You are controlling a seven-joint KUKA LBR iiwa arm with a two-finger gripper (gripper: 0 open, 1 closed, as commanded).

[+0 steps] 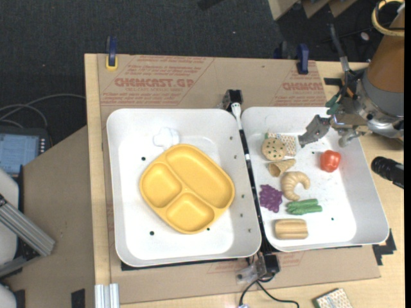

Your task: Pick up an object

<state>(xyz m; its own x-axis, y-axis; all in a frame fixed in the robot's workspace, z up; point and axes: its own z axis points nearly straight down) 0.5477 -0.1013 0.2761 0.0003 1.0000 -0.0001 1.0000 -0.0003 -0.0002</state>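
Dark carpet floor (128, 11) lies behind the brown board surface (192, 82), which two blue clamps (112, 51) hold down.

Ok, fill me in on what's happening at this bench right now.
A grey robot arm reaches in from the right, its gripper hovering over the back of the right bin. That bin holds toy food: a cookie, a croissant, a red pepper, purple grapes, green beans and a bread roll. Nothing is between its fingers. The left bin holds a yellow divided plate.
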